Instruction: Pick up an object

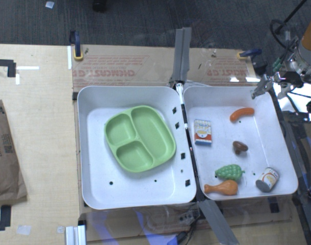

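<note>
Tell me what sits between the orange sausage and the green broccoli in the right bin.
A small brown lump lies between the sausage and broccoli, camera view.

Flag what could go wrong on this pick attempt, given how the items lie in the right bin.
1. The broccoli and the drumstick lie touching, so a grasp at either may knock or catch the other.
2. The can lies tilted close to the right bin's wall; the fingers may hit the wall, and the can could roll.
3. The small brown piece is low and rounded, so it may slip out of a closing grip.
</note>
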Controlling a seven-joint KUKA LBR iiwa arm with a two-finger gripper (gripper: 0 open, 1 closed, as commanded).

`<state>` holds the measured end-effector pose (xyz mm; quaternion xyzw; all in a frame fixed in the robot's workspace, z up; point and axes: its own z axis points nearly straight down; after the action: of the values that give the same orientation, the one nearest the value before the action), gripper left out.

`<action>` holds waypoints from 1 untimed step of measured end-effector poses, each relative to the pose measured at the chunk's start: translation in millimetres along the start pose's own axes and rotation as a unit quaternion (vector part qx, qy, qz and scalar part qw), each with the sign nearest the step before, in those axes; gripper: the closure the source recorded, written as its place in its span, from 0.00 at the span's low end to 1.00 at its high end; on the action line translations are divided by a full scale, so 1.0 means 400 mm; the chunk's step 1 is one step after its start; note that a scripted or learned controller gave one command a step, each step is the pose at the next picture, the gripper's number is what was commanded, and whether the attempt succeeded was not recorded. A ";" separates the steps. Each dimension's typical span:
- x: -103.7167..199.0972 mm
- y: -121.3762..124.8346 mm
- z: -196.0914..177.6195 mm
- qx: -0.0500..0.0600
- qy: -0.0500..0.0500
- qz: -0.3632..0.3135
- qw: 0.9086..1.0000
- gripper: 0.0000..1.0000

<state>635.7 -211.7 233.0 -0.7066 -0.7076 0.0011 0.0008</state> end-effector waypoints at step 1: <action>0.011 0.058 0.149 0.000 0.000 0.024 1.000 0.00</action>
<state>658.7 -207.5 173.4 -0.7234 -0.6904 0.0014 0.0004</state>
